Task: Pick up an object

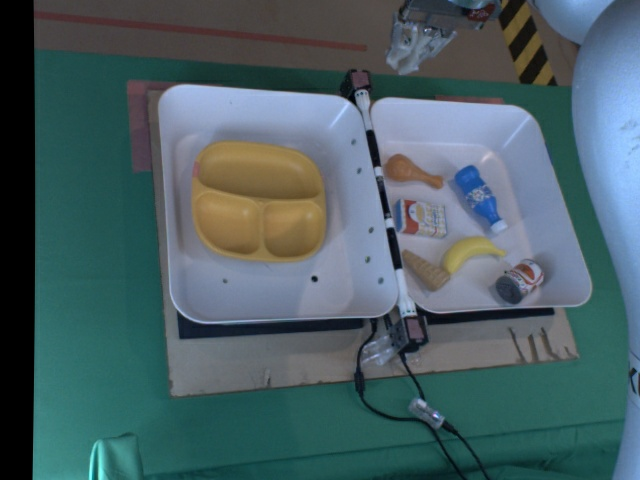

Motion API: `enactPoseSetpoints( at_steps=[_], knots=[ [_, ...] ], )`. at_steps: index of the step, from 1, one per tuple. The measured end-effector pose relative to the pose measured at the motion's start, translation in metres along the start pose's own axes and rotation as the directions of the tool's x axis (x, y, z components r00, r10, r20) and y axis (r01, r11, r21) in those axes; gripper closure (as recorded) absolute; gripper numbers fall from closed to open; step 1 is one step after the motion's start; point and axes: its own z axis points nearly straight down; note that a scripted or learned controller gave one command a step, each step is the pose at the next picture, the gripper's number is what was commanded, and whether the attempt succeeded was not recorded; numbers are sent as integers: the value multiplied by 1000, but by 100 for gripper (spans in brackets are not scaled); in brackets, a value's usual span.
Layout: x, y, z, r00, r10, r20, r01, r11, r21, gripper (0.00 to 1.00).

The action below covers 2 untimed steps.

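You are looking at a robotics lab or test cell, not a home. Directly below the gripper [413,53], two white bins [262,298] sit on cardboard [300,363] over a green mat [90,268]. Right of the gripper, black-and-yellow hazard tape [522,30] marks the floor; to its left runs a red line [200,30]. Far below it, loose cables [400,398] trail from what seems to be a sensor strip [385,203] between the bins.
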Motion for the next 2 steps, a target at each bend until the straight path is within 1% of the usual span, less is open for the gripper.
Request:
enactPoseSetpoints(
  at_steps=[1, 2],
  knots=[
    [-1, 0, -23, 1000, -1, -2, 1, 1000, -6, 100],
    [-2, 0, -3, 1000, 0, 1, 0, 1000, 0, 100]
  ],
)
